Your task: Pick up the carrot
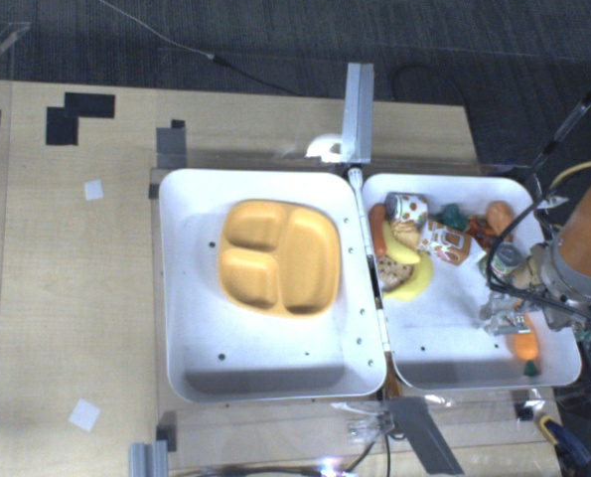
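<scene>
Hovering at the frame's lower right, the end effector [504, 318], its opening impossible to tell, sits just beside the small orange carrot with a green tip [524, 349], which lies ungrasped on the right shallow white bin [444, 366].

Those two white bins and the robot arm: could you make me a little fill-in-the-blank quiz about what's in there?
1. The yellow divided plate lies in the ____ bin.
2. The banana lies in the ____ bin.
3. The carrot is orange with a ____ tip.
4. The gripper is right beside the ____.

Missing words: left; right; green; carrot
</scene>
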Motion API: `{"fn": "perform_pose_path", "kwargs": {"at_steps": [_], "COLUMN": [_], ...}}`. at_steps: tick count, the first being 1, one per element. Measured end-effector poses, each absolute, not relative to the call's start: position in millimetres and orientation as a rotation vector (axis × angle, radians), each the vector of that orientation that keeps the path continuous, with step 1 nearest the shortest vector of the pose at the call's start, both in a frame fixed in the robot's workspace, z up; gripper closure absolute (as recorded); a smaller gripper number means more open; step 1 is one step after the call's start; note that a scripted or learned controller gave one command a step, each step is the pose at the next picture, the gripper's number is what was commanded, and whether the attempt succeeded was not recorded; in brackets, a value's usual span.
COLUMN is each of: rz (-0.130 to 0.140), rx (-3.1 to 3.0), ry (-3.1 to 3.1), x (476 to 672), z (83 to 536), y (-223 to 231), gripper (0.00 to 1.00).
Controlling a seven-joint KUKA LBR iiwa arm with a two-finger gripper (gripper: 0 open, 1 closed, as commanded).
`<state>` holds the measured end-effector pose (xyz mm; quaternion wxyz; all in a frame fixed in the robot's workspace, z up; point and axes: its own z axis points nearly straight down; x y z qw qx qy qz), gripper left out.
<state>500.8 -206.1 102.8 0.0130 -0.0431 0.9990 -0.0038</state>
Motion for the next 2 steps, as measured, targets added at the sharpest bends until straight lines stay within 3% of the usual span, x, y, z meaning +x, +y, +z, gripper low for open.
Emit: {"fn": "perform_pose_path", "kwargs": {"at_steps": [1,2], "rz": [-0.008,-0.012], "rx": [0.028,-0.459], "ry": [3.126,3.085], "x": [515.8,519.3], "z": [90.7,91.1], "y": [-171.4,-171.1], "gripper": [1.0,1.0]}}
